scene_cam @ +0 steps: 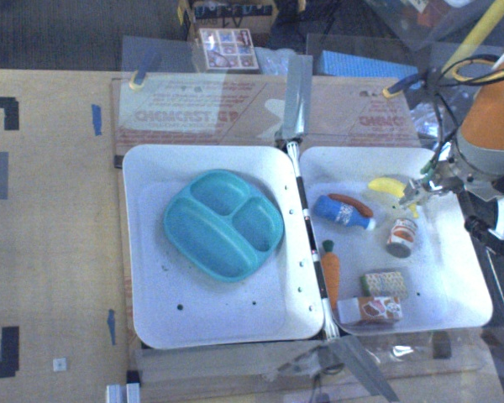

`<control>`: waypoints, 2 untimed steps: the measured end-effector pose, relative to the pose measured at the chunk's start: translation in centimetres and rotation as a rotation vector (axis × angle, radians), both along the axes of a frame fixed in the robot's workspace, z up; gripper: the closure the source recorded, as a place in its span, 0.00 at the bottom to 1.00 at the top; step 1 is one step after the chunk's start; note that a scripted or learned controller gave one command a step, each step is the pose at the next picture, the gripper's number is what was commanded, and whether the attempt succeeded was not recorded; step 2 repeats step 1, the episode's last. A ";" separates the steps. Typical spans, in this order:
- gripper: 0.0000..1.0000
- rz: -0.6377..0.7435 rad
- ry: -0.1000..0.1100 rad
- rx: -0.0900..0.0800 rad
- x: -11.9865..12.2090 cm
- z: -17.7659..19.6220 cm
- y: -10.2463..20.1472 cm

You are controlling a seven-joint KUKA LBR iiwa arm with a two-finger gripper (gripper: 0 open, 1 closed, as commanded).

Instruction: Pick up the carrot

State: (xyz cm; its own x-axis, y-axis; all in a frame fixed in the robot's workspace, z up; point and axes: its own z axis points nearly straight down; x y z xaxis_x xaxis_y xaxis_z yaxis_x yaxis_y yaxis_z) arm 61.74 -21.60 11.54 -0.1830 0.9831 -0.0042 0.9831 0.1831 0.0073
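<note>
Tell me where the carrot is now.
The carrot lies in the right bin, against its left wall, below the blue bottle.

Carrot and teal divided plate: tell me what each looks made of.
Carrot: likely moulded plastic toy food, with a uniform orange body and a green top, and a smooth finish. Teal divided plate: probably plastic, one solid colour, with soft rounded compartment ridges and a matte to slightly glossy look.
</note>
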 end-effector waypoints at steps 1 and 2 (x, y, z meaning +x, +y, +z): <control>1.00 -0.137 0.012 0.003 3.5 4.3 4.1; 1.00 -0.137 0.012 0.003 3.5 4.3 4.1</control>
